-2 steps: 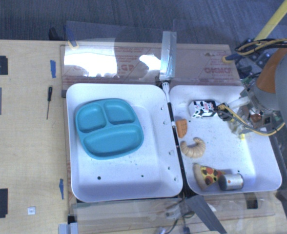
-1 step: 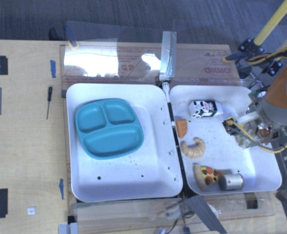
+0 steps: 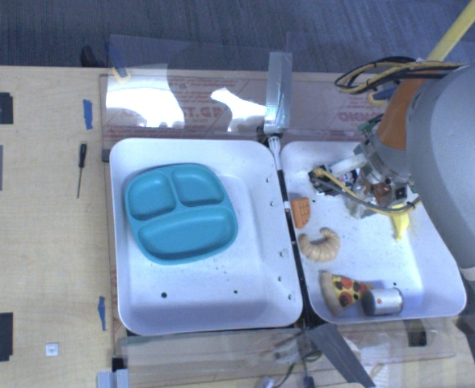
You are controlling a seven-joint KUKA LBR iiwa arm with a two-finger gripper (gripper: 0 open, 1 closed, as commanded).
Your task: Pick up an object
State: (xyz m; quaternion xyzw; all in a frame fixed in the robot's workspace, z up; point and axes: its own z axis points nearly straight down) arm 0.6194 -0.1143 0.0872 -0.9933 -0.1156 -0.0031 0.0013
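Silver can [image 3: 381, 301] and pizza slice [image 3: 343, 289] at the near edge of the right bin [image 3: 431, 273]
Croissant [image 3: 320, 244] just above, orange cracker [image 3: 300, 212] by the divider; gripper [image 3: 368, 191] low over the bin's far half, yellow banana [image 3: 400, 219] right beside it, finger state impossible to tell; blue divided plate [image 3: 180, 211] alone in the left bin [image 3: 254, 289]

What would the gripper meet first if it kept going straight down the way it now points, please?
Probably the bare floor of the right bin, near its far side. The gripper points down there; the yellow piece lies close beside it and might be touched first, but depth is unclear.
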